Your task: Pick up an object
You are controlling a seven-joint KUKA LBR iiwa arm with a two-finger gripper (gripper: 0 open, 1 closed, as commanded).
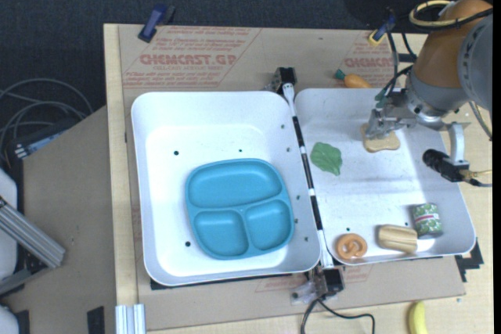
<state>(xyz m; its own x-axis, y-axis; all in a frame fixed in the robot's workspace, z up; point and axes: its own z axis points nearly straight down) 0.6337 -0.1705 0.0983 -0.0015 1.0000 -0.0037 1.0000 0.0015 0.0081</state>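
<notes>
Gripper (381,129) hangs directly over the flat tan biscuit-shaped piece (381,142) near the right bin's (368,188) far wall, grip impossible to tell; it looks light, stiff and thin, best pinched across its edges.

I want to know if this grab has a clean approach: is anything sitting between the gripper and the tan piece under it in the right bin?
Nothing visible does. The gripper hangs right over the tan piece in the right bin. The green leaf lies apart toward the divider.
</notes>
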